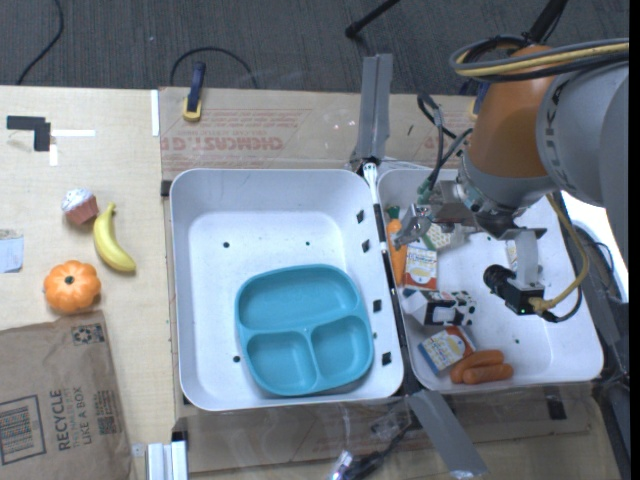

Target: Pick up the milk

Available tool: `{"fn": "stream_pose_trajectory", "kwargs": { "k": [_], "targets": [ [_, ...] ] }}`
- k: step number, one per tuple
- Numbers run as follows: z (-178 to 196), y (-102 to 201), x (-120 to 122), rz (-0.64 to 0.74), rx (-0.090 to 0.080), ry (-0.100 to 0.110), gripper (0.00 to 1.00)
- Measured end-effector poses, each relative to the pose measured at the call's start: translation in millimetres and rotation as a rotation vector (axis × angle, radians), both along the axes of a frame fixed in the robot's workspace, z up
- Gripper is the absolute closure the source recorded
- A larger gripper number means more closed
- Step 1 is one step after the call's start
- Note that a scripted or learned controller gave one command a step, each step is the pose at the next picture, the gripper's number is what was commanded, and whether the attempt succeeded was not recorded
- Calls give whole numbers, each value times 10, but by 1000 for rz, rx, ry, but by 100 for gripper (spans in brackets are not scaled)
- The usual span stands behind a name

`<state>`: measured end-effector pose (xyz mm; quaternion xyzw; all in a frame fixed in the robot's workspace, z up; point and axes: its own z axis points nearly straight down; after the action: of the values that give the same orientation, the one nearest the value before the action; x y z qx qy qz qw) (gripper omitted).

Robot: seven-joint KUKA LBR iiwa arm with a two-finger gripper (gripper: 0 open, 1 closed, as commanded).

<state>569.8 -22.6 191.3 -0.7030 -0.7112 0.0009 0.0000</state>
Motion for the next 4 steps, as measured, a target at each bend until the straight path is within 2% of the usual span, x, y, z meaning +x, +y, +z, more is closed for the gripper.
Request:
{"fn": "stream_pose_trajectory", "kwargs": {
  "k": [1, 2, 3, 4],
  "targets": [
    [-7, 193, -75, 36, 0, 2, 0],
    [-2, -280, -272, 202, 0, 1, 0],
    [47, -676, -925, 104, 1, 2, 0],
    [46, -675, -925, 105, 1, 1, 0]
  ]
}}
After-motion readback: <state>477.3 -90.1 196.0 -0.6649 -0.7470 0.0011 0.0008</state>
